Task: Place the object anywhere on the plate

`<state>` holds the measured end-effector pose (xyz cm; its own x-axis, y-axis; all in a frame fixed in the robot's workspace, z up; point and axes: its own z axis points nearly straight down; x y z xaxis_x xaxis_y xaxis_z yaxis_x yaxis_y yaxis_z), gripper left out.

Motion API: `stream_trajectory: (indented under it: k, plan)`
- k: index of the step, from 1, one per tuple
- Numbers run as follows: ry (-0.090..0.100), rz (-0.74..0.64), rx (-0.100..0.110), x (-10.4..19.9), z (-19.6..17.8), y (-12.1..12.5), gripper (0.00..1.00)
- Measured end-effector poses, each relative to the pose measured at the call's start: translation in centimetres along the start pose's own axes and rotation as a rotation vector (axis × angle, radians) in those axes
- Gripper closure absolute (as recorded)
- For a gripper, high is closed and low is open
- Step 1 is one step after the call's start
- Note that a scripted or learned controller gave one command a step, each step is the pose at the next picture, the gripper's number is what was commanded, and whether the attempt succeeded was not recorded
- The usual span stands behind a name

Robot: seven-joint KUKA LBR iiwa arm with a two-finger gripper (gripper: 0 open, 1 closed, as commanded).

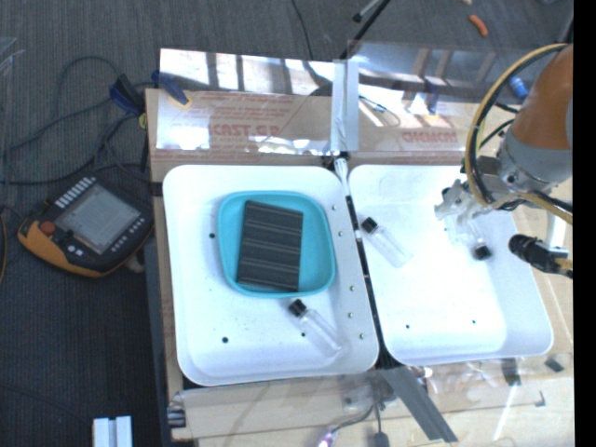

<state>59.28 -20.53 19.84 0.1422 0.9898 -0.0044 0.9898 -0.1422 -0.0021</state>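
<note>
The left bin (200,343) carries a teal plate (321,250), square with rounded corners. A dark grey ribbed block (271,243) lies flat on it, covering most of its middle, edges slightly turned from the plate's. A clear vial with a black cap (314,323) rests below the plate in that bin. Another capped vial (382,238) lies at the right bin's (456,324) left side. My gripper (463,220) hangs over that bin's upper right, pale and blurred against the white; I cannot tell how my jaws stand. My arm (540,119) is cut off by the picture's edge.
</note>
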Motion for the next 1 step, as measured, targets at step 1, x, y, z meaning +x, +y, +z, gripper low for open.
stream_trajectory:
  k: [1]
  plan:
    - [0.000,0.000,0.000,0.00,-0.02,0.01,0.00]
